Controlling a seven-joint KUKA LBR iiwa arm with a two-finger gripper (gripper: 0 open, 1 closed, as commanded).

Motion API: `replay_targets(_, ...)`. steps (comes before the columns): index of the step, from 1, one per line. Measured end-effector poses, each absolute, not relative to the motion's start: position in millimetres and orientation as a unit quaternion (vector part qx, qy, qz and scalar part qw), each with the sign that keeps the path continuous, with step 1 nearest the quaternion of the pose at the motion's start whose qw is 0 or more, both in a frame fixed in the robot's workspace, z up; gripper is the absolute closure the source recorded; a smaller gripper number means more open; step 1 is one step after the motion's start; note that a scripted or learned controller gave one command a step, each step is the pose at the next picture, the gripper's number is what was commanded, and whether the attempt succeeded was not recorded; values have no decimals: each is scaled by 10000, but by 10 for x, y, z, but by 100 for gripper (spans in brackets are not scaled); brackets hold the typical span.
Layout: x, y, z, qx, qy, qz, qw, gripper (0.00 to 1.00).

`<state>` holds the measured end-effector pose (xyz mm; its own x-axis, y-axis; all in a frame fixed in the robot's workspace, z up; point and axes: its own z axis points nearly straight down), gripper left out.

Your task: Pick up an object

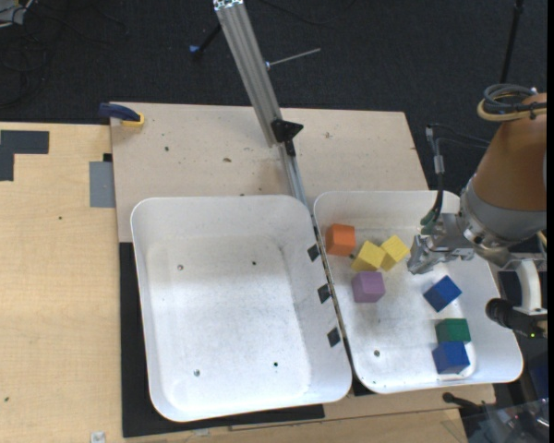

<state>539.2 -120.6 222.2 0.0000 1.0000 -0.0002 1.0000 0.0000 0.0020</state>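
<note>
My gripper [423,258]: low inside the right bin, near its middle; I cannot tell how it is set or whether it has hold of anything.
My arm [512,178]: reaching in from the right, its orange band above the grey wrist.
Nearest blocks: a yellow cube [396,249] just left of my gripper, and a second yellow block [371,257] touching that one's left side.
Blue cube [442,293]: just below and right of my gripper, lying tilted.
Purple cube [367,286]: below the yellow pair.
Orange cube [341,239]: further left, near the bin's left wall.
Green cube [454,329]: toward the near right corner, with a dark blue cube [451,356] touching its near side.
Right bin [397,377]: white, shallow, holding all seven blocks.
Left bin [166,238]: white, beside it.
</note>
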Motion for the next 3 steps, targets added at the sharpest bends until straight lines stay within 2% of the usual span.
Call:
replay_targets(1, 5687, -815, 2294, 7059, 7083, 0, -2, 100)
replay_targets(3, 6102, 106, 2458, 7058, 7084, 4, -7, 100)
